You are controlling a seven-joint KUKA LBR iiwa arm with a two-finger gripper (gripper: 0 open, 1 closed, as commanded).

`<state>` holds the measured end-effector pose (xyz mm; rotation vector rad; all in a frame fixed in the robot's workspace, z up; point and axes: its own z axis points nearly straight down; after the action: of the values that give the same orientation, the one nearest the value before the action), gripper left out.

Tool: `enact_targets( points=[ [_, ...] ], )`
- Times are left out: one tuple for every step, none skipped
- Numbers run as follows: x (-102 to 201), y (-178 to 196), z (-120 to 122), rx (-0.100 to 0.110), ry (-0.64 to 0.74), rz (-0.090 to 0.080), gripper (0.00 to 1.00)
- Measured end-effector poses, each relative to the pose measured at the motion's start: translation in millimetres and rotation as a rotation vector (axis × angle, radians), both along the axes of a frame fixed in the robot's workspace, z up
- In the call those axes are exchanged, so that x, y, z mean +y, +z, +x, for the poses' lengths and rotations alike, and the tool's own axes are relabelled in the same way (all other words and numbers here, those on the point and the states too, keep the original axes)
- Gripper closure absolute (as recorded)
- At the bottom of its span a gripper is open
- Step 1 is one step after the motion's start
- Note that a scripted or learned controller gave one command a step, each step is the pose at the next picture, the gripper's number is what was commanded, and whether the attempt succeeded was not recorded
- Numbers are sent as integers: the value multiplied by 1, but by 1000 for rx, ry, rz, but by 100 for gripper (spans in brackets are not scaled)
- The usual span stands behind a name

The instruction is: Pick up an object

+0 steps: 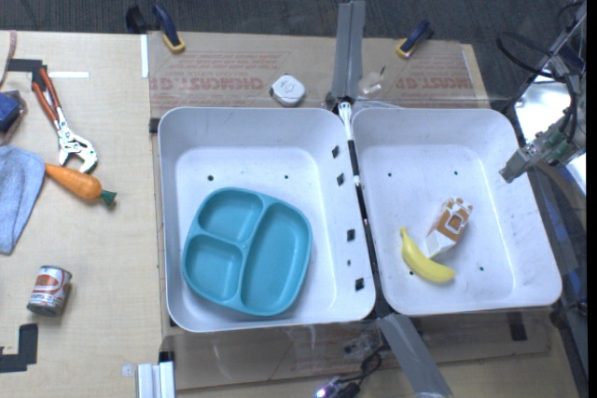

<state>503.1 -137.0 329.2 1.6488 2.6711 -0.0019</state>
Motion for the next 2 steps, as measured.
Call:
enact_targets(
  points=[
    [23,-182,-6,4,-237,2,100],
    [0,-33,-1,0,-36,0,100]
  ],
)
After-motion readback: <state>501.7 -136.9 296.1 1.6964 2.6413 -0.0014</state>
